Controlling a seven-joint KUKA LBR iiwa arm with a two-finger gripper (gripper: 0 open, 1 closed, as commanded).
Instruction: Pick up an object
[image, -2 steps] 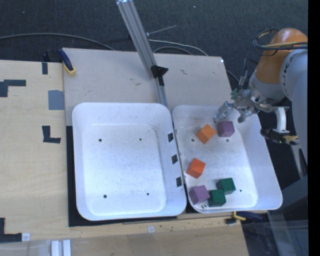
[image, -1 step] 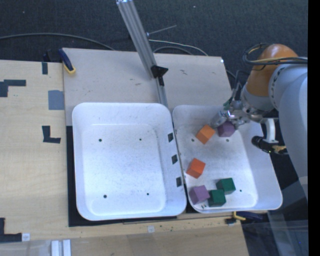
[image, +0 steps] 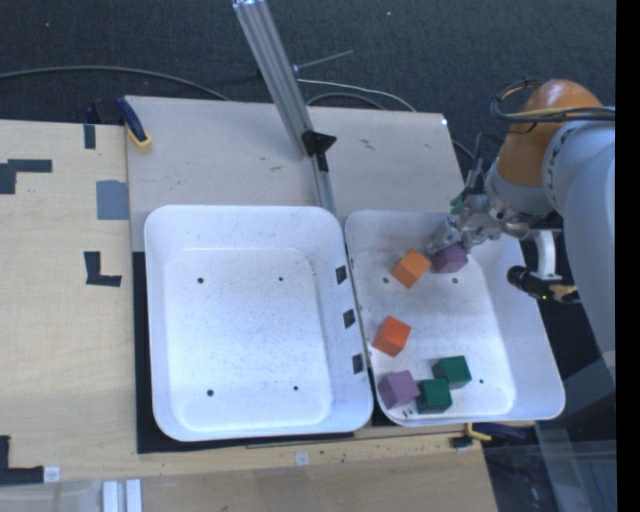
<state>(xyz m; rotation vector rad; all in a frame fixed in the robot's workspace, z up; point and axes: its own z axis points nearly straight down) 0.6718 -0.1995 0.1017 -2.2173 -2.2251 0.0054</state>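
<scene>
Pick not done yet, by the look of it. Gripper (image: 447, 243) sits low in the right bin (image: 520, 330), right at a purple block (image: 450, 259); can't tell its state or whether the block is held. Orange block (image: 411, 268) just beside it. Lift is left. All blocks are small matte cubes; bins are smooth white plastic, speckled.

Metal pole (image: 285, 85), blue-yellow clamp (image: 133, 122), cables (image: 340, 95) on bench (image: 60, 330).

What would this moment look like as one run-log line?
gripper at purple block | right bin | orange block beside | grasp unconfirmed
</scene>
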